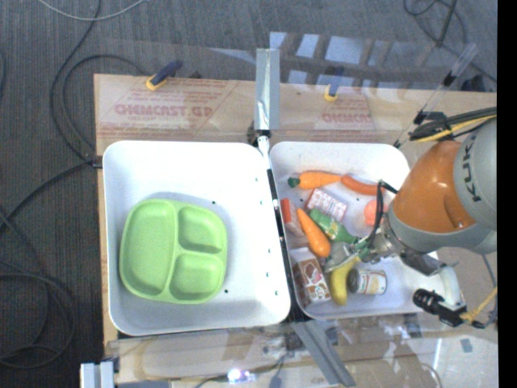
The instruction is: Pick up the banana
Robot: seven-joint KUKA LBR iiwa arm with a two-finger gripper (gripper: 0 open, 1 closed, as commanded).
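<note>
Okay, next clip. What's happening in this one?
A grey KUKA arm with an orange band reaches in from the right over the right bin, which is crowded with toy food. Its gripper sits low among the items, just above the banana, which lies near the bin's front edge beside a small can and below two carrots. The banana is not visibly between the fingers, so no grasp shows yet. The left bin holds a green divided plate.
</note>
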